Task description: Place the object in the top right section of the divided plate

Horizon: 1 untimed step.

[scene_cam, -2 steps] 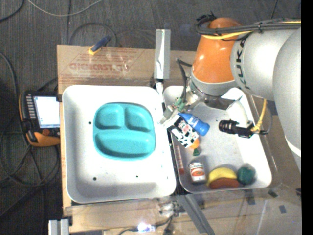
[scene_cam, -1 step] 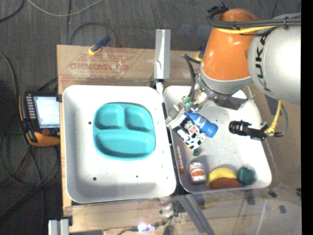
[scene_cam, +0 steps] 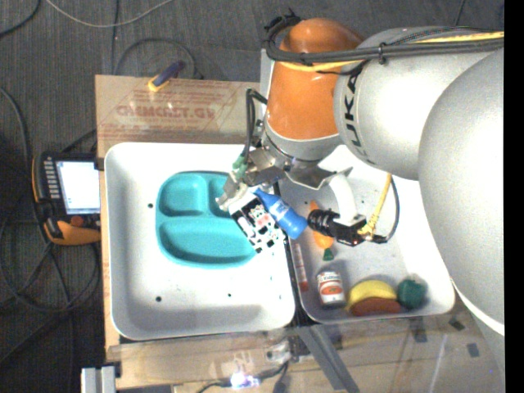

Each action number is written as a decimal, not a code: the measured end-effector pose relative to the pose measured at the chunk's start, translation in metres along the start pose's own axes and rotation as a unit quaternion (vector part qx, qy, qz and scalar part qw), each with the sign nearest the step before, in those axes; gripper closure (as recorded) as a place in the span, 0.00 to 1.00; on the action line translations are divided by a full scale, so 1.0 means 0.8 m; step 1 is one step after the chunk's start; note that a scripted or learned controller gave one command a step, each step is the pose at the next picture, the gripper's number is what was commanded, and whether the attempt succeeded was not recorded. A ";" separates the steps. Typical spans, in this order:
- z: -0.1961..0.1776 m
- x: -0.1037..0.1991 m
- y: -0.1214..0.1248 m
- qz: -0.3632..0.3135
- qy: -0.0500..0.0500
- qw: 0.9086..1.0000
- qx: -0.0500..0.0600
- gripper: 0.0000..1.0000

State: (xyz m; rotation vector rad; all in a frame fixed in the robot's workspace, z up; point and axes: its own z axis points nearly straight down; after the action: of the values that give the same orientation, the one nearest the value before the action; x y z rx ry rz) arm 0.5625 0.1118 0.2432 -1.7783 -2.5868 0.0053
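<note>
Turquoise divided plate (scene_cam: pixel 201 219) lying flat in the left white bin (scene_cam: pixel 131 301), toward that bin's upper right part. Three sections visible on the plate: one long section along its lower side, two smaller ones above it.

Claw (scene_cam: pixel 237 188) hanging over the plate's right edge, at the plate's top right section. Cannot tell whether clenched or released, the tips lost against a clutter of parts. Just right of the plate, partly overlapping its right rim, a blue object (scene_cam: pixel 282 214) with a white, black-patterned piece (scene_cam: pixel 260 226) directly beside it; touching or very near the claw, but not clearly between the tips, so a grasp unconfirmed. Unclear whether resting on the plate's rim or lifted above it.

Grey arm (scene_cam: pixel 426 88) with orange band (scene_cam: pixel 315 72) reaching in from the right of the plate, covering much of the right white bin (scene_cam: pixel 438 297).

In the right bin, well right of the plate and below the arm: small jar with a red label (scene_cam: pixel 330 287), yellow fruit-like item (scene_cam: pixel 370 290) with a dark reddish item (scene_cam: pixel 377 305) touching its lower side, green item (scene_cam: pixel 413 292) just beyond those. Small orange piece (scene_cam: pixel 324 239) and tiny green piece (scene_cam: pixel 328 255) closer to the plate.

Above the plate, outside the bins, cardboard sheet (scene_cam: pixel 164 117) on the surface. Left of the plate, outside the bin, orange-cased handheld screen (scene_cam: pixel 70 195).
</note>
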 end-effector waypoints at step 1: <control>0.153 0.006 0.014 0.097 0.000 0.995 -0.011 1.00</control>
State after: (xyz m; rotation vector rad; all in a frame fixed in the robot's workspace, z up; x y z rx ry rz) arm 0.5707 0.1202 0.1207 -2.0301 -2.4108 -0.0244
